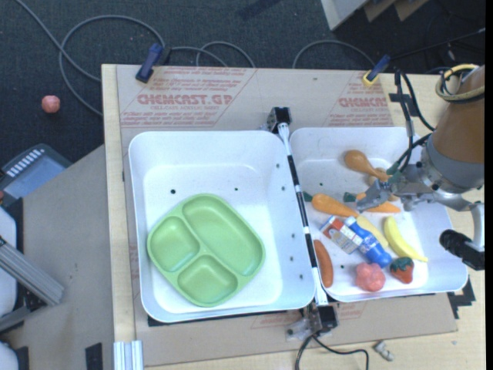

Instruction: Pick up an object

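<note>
Camera view: two bins (pixel 154 160), one green plate (pixel 205 249), one banana (pixel 402 240); gripper (pixel 376 195) state unclear.

Orange carrot (pixel 333 204) lying flat, right bin (pixel 323 141)

A bench (pixel 231 102) topped with printed brown board is seen bearing two white bins (pixel 154 156) set side by side

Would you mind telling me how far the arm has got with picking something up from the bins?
Done: the gripper is down inside the right bin, right beside a carrot. In hand: nothing visibly; whether its fingers grip anything cannot be told. Left: the grasp and lift; banana, hot dog and bottle lie on the bin floor, and the green tray sits in the left bin.
</note>
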